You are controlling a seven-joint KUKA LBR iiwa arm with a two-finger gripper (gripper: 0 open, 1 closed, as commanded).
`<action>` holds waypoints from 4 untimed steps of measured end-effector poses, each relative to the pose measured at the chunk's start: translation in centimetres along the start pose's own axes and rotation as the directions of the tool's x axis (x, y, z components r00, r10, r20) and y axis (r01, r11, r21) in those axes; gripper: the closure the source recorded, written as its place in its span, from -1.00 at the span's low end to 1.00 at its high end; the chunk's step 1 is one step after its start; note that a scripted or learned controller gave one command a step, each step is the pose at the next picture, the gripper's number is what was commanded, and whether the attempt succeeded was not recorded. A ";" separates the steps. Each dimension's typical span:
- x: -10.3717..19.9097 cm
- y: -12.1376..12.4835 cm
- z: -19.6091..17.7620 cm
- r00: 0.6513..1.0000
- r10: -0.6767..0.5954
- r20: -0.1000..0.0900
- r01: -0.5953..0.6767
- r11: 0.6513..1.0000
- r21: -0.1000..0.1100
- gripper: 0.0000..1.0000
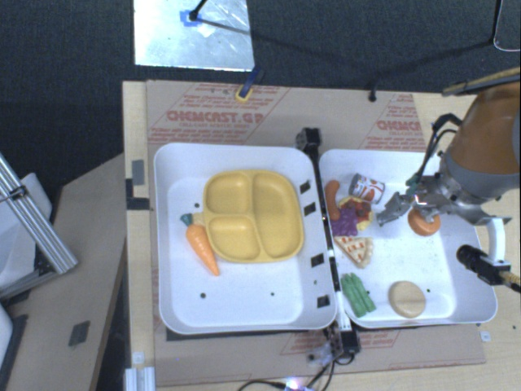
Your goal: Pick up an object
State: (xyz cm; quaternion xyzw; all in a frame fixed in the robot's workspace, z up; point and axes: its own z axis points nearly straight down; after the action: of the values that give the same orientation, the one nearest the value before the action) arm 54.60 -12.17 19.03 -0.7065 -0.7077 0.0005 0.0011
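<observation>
Hovering pincer (396,208) beside orange fruit (424,223).

Right bin contents: a red-and-white can (367,189) lying tilted near the bin's far left; a red sausage (332,199) beside purple grapes (353,217); a pizza slice (356,249) below them; green pea pods (356,292); a tan bread roll (407,298); an orange fruit (424,222).

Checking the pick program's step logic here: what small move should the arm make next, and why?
Probably a short descent toward the purple grapes. The claw hangs over the right bin, just right of the grapes and the small can, with nothing visibly between its fingers, so it has no object yet.
</observation>
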 end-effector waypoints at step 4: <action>-1.8 1.3 3.8 1.000 -0.002 0.003 0.002 1.000 -0.008 1.00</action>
State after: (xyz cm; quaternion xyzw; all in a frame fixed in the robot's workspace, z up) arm 55.90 -14.00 15.25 -0.7060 -0.7082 -0.0015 -0.0028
